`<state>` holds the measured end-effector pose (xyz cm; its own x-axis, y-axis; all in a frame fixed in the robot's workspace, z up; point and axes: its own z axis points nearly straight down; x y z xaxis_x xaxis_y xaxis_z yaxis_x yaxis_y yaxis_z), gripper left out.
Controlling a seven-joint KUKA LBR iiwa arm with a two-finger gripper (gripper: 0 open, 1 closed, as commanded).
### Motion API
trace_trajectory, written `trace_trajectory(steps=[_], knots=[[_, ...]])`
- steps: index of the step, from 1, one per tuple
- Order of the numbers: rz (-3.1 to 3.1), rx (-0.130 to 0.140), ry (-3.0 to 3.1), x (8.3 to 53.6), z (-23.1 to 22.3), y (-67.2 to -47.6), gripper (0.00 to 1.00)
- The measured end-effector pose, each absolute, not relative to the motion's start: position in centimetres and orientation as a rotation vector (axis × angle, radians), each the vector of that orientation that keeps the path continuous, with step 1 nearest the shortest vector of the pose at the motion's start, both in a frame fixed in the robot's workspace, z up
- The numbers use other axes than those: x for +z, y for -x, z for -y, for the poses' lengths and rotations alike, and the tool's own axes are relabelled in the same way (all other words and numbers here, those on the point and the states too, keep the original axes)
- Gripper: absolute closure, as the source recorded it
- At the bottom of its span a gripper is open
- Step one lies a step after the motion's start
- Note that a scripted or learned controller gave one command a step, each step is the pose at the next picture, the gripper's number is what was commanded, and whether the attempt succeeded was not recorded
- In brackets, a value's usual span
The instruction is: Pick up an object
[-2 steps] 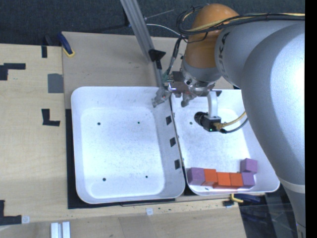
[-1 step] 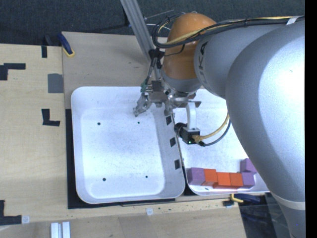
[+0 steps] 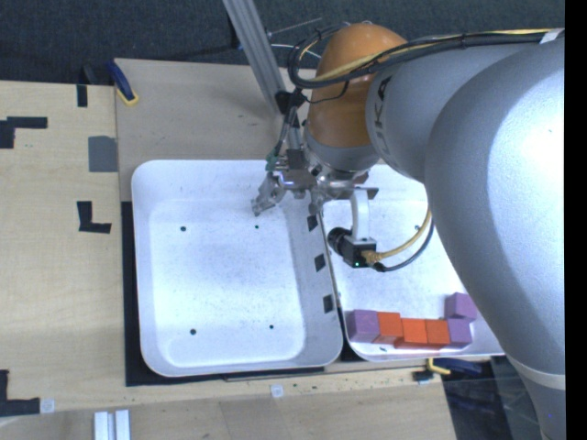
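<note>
A row of blocks lies along the near edge of the right bin (image 3: 404, 200): a purple block (image 3: 365, 323), orange blocks (image 3: 413, 331), and more purple blocks (image 3: 460, 308) at the right end. My gripper (image 3: 288, 203) hangs over the back of the ridge where the two bins meet, far from the blocks. It stands open, one fingertip (image 3: 261, 203) over the left bin, and nothing shows between its fingers. The arm's big grey body hides much of the right bin.
The left bin (image 3: 220, 273) is white with a few dark specks. A metal rod (image 3: 252, 35) slants up behind the gripper. A yellow-black cable (image 3: 404, 250) loops under the wrist. Tan bench lies to the left.
</note>
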<state>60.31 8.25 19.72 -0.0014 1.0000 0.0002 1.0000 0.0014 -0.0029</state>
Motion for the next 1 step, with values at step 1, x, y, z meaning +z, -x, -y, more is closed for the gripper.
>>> trace_trajectory(steps=[1], knots=[[2.223,-0.001,2.216,27.47,-8.71,-50.22,0.0]])
